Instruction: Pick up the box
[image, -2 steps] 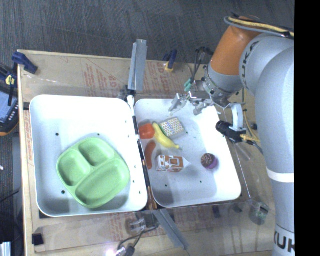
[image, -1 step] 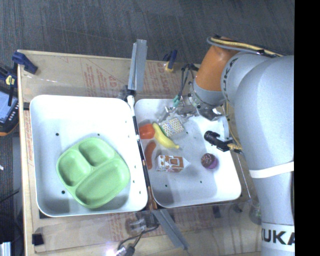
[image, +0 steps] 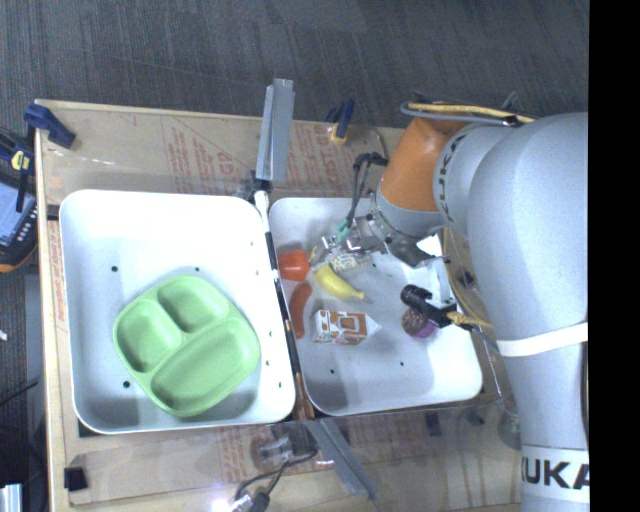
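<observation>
Closest to you, the grey arm (image: 530, 300) filled the right side of the view, its orange band (image: 415, 170) sitting above the wrist as it reached left over the right bin (image: 400, 385). Its gripper (image: 345, 250) hung low over the upper part of that bin, just above a yellow banana (image: 338, 283); you could not tell from this angle whether the jaws were spread or pressed together, and nothing could be seen pinched between them.

Below the banana, near the middle of the right bin, lay the box (image: 340, 326), small and flat, white with orange print, apart from the gripper. Left of it, a red sausage-shaped piece (image: 297, 308) lay along the bin wall, with a red tomato-like piece (image: 293, 264) just above. To the right sat a dark purple object (image: 420, 310), near the arm.

Farther left, the left bin (image: 90, 230) held a green divided plate (image: 187, 345), with three compartments, toward its lower half.
</observation>
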